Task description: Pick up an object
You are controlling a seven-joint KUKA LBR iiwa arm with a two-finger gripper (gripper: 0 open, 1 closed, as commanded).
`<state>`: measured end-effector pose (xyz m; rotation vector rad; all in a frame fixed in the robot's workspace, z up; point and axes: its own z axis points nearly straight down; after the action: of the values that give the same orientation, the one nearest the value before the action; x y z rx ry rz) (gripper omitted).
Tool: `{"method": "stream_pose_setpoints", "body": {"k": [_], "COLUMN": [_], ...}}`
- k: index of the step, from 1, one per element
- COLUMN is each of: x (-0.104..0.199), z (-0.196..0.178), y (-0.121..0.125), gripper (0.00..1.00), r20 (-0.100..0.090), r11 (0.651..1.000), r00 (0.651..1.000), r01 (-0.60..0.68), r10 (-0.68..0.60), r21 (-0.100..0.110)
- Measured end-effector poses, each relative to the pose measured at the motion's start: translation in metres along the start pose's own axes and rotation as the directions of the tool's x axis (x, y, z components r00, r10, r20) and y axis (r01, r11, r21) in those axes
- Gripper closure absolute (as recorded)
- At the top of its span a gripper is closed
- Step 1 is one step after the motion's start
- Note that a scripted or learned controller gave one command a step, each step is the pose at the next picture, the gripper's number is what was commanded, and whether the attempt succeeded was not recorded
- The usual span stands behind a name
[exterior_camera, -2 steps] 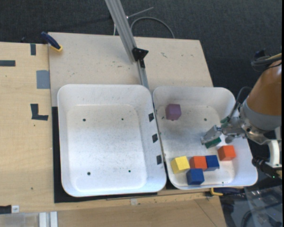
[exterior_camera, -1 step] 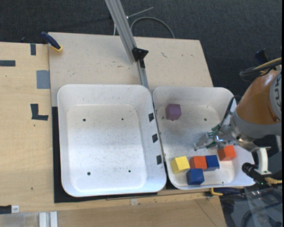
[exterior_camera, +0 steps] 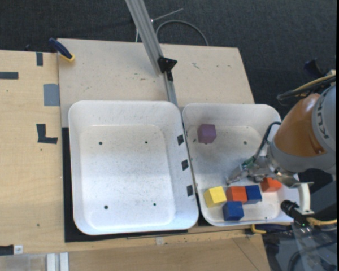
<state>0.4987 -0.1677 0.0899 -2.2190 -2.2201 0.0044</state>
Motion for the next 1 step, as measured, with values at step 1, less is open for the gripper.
{"method": "stream_pose_setpoints", "body": {"k": [1], "x": [0.0009], "z": [-0.0112], "y": [0.0002], "gripper": [1.00], "r20": [-0.002], "r11": [1.000], "r00": [1.000], "r01": [0.001], "r10": [-0.001], "r21": [0.000]}}
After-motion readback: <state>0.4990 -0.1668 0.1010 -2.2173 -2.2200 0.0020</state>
